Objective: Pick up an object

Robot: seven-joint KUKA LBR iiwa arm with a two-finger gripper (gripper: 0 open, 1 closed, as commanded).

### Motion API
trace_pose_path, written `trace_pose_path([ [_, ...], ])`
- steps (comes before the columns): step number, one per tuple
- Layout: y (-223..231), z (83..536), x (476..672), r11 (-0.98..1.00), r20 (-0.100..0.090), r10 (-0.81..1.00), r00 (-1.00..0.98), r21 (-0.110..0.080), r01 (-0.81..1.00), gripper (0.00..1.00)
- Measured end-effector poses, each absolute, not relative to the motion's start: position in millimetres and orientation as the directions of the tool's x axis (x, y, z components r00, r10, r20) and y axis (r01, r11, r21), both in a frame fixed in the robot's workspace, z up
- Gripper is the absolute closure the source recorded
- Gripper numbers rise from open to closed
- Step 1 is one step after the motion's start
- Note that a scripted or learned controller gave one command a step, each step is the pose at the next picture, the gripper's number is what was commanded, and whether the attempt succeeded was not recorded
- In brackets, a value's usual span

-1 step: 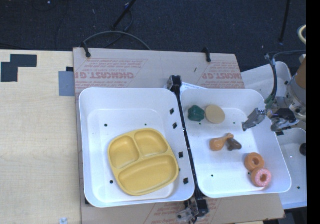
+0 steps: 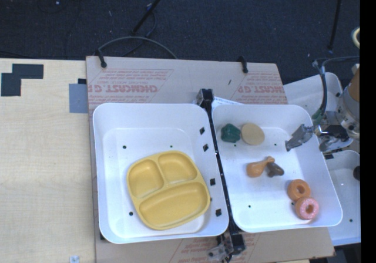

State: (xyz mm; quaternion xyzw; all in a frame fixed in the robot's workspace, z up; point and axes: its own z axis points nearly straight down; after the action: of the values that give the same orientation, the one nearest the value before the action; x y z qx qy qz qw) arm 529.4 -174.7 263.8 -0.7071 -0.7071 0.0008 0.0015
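Yellow tray (image 2: 168, 189) in left bin (image 2: 111, 138), far left of gripper (image 2: 309, 136). Right bin (image 2: 282, 116): green lump (image 2: 231, 133), tan disc (image 2: 253, 134) left of gripper; orange-brown toy (image 2: 263, 168), hard to tell what, below-left; 2 donuts (image 2: 302, 198) below. Gripper at right rim, holds nothing, can't tell if shut. Arm cut off at right. Cardboard (image 2: 176, 80) under bins, dark carpet (image 2: 176, 9) behind.

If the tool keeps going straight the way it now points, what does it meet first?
The tool points leftward into the right bin. The tan round piece probably comes first, then the green object, though height above the bin is unclear.
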Motion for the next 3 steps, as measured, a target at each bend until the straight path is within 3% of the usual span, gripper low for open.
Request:
trace_pose_path([
  [3,-167.5,103.2,521.1,0.000,0.003,1.000,0.000,-0.009,1.000,0.00],
])
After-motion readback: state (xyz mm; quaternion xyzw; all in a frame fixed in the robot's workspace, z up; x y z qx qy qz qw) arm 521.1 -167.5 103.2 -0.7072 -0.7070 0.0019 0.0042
